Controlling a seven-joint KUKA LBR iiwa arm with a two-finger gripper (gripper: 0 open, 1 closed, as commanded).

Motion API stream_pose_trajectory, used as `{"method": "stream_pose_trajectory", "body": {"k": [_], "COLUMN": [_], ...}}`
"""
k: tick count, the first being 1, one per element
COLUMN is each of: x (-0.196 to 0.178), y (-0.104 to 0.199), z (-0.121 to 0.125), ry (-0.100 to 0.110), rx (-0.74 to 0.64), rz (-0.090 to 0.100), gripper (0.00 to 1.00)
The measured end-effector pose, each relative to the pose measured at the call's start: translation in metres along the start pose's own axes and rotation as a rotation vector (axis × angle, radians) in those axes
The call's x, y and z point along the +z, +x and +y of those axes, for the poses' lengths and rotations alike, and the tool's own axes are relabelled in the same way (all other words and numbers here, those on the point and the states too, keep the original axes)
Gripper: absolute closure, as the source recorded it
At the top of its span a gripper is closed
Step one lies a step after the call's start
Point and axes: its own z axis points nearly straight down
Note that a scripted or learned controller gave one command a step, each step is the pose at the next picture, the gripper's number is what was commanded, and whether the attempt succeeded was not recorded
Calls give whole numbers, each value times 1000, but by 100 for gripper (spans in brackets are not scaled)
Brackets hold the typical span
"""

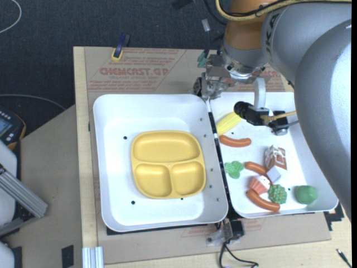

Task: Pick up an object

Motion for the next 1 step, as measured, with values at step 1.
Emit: {"method": "stream_pose_trajectory", "body": {"k": [1], "x": [-3], "y": [12], "z": [-3], "ry": [1], "rx": [2], "rz": [0], "gripper": [100]}}
